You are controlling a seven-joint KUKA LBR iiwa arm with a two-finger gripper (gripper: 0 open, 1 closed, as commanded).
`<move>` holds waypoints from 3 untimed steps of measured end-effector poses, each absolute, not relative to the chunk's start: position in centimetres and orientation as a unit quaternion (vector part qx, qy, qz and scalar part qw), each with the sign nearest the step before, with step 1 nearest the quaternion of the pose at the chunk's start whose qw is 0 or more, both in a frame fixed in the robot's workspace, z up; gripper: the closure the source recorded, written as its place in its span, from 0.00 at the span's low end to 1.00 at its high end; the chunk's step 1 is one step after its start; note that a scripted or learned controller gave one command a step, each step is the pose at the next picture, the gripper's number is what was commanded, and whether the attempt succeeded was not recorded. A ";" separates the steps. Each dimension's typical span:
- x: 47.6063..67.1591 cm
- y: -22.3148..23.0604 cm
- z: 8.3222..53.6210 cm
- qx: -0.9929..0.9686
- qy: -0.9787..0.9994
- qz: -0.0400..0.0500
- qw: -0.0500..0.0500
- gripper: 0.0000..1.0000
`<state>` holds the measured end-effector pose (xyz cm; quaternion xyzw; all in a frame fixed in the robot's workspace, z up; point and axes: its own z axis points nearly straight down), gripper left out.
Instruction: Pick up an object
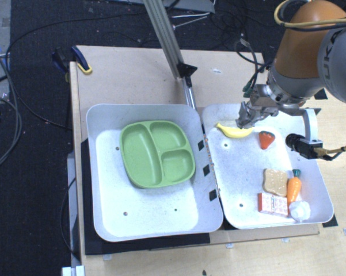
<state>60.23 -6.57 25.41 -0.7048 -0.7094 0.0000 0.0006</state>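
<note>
A yellow banana [233,131] lies at the far left end of the right bin [242,180]. My gripper [245,121] hangs right over the banana's right end, its tips close to or touching it. To the right of it sits a red strawberry [266,140]. Nearer the front are a slice of toast [275,181], an orange carrot [293,189], a pink-and-white packet [273,203] and a whitish object [300,210].
The left bin [103,211] holds a green divided plate [158,153]. A slanted metal pole [167,36] rises behind the bins. Black clips [206,157] line the seam between the two bins. A black cable and connector [302,144] hang beside the wrist.
</note>
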 end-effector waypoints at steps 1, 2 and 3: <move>60.2 -1.7 25.8 -0.705 -0.710 0.000 0.000 1.00; 59.7 3.6 26.2 -0.704 -0.710 -0.001 0.000 1.00; 58.4 9.2 25.6 -0.704 -0.710 0.000 0.001 1.00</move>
